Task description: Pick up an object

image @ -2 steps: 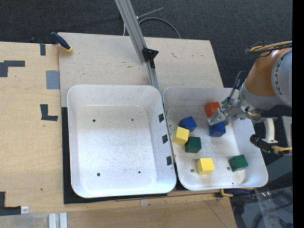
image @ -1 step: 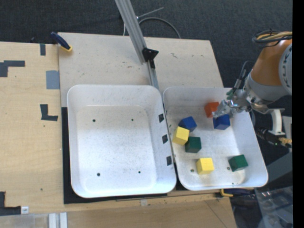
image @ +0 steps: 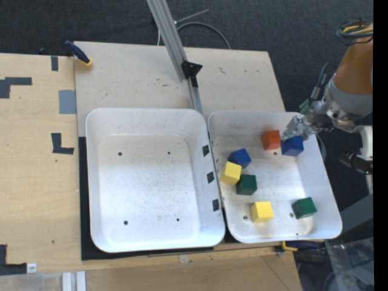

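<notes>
Gripper [image: 295,128] is hanging over the right bin [image: 321,223], just above a blue cube [image: 293,146] beside an orange cube [image: 271,140]; no writing is legible.

Both bins white: left bin [image: 148,180] black-speckled, right bin [image: 315,205] holds cubes. Orange cube [image: 271,139], two blue cubes [image: 292,145] [image: 240,157], two yellow cubes [image: 231,173] [image: 262,211], two dark green cubes [image: 246,184] [image: 304,207]. Worktop [image: 36,162] pale wood with grey tape patches [image: 67,101]. Arm [image: 354,77] grey with orange band.
</notes>
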You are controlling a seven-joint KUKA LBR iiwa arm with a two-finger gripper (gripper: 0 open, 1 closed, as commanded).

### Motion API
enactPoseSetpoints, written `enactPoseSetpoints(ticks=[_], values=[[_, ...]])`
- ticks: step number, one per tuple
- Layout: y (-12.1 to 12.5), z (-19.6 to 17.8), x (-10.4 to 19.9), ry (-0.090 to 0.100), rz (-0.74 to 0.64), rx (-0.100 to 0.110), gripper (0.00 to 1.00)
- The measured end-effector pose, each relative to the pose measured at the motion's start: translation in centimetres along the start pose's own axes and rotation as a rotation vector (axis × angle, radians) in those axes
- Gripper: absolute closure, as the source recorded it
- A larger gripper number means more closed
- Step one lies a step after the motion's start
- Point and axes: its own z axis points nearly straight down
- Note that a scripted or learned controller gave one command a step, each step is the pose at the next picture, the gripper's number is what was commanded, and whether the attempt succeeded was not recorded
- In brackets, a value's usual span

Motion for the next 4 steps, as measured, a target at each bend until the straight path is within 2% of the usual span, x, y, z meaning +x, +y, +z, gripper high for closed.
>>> enactPoseSetpoints(ticks=[1, 2, 3, 4], values=[[0.4, -1.2, 5.5, 0.003, -0.005, 0.003, 1.0], [-0.1, -1.2, 11.4, 0.003, -0.005, 0.005, 1.0], [1.1, -0.4, 16.6, 0.003, -0.005, 0.005, 1.0], [0.7, 0.0, 21.9, 0.003, -0.005, 0.007, 1.0]])
